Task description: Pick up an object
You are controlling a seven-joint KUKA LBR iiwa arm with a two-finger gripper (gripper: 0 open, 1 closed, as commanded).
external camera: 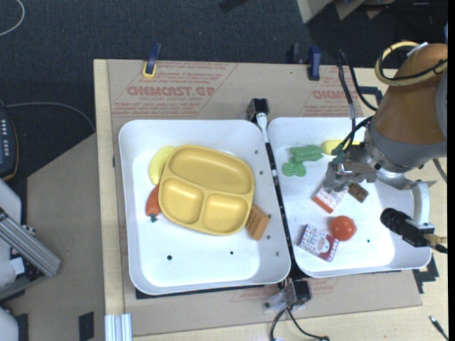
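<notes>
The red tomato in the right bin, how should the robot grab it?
Probably from straight above, closing across the round middle of the red tomato. It sits alone on the right bin floor, with the small printed packet close on its left, so keep to its other sides.

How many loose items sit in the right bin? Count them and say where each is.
5 visible: green toy and yellow piece at the back, red-white packet below the gripper, red ball and patterned pouch in front. The arm may hide more.
</notes>
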